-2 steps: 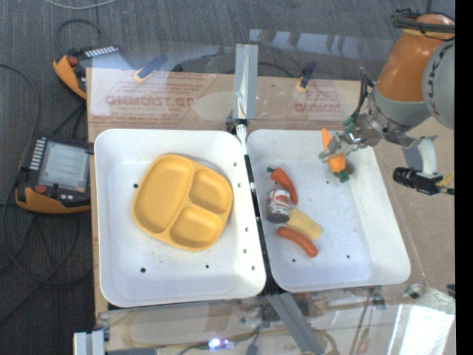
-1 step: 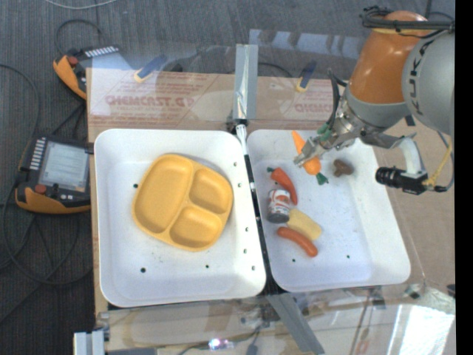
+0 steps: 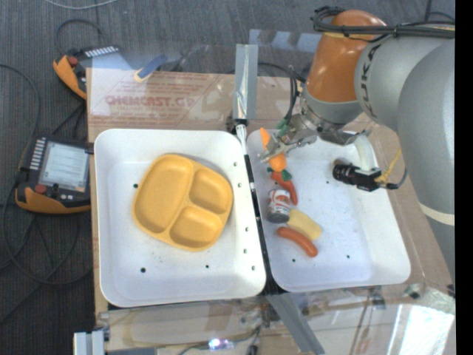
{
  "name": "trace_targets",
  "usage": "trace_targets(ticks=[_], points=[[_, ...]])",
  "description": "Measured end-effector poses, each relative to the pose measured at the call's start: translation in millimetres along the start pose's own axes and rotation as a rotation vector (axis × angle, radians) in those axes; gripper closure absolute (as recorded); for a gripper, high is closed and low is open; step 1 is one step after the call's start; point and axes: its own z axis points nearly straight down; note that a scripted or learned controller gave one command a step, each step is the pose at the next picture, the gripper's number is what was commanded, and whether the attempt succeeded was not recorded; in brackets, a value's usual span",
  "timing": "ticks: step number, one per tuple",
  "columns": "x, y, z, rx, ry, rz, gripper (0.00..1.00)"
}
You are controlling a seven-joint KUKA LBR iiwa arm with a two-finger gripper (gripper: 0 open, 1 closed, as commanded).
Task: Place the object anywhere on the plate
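Arm: you had the grey KUKA arm (image 3: pixel 414 72) reaching in from the right, its orange band (image 3: pixel 341 50) above the wrist, over the far left corner of the right bin.
Gripper: your gripper (image 3: pixel 273 151) hung low over that corner, its tips at a small orange toy carrot.
Jaws: they stood on either side of the carrot's top, though you could not tell from this slant whether they truly pinched it.
Carrot: the toy carrot (image 3: pixel 278 163) was in the right bin (image 3: pixel 369 265), near its left wall, just under the gripper.
Other toys: you had a second carrot-like piece with a green top (image 3: pixel 286 183) just below the first, then a small can (image 3: pixel 278 204), a pale yellow block (image 3: pixel 305 223) and a sausage (image 3: pixel 297 242), all in a loose line down the left part of the right bin.
Plate: the yellow three-compartment plate (image 3: pixel 183 200) lay in the middle of the left bin (image 3: pixel 118 272), with nothing on it.
Floor: a teach pendant (image 3: pixel 55 174) lay left of the bins.
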Motion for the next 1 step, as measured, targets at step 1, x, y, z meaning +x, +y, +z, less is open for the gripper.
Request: trace_targets(ticks=[1], points=[[93.9, -15.5, 0.0, 0.0, 0.001, -0.206, 1.0]])
